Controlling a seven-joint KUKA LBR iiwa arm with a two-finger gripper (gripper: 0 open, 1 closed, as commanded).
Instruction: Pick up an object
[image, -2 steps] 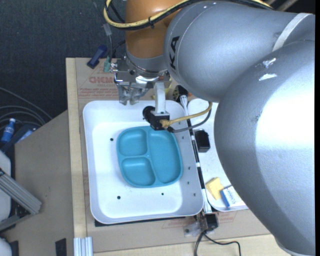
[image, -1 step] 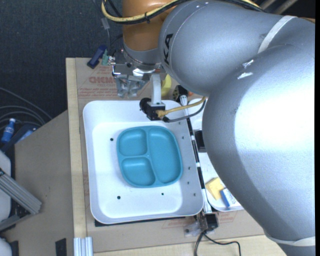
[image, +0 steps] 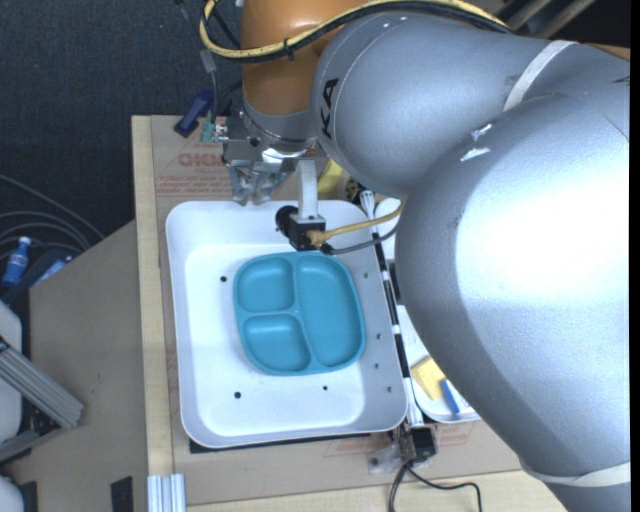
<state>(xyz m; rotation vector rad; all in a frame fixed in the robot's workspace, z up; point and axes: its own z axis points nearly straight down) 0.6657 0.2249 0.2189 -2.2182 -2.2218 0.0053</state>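
Hand above the far rim of the left bin, blue divided plate lying inside.

A blue plate (image: 298, 313) with three compartments lies flat in the middle of the left white bin (image: 200, 300), touching nothing else. The grey arm (image: 480, 200) (orange band above the wrist) reaches over from the right and covers most of the right bin (image: 432, 408), where a yellow object (image: 430, 380) peeks out near the front. The hand (image: 255, 185) hangs at the bin's far edge, apart from the plate; whether it is clenched or released cannot be told. Nothing is seen between its fingers. Both bins rest on the desk (image: 150, 300).
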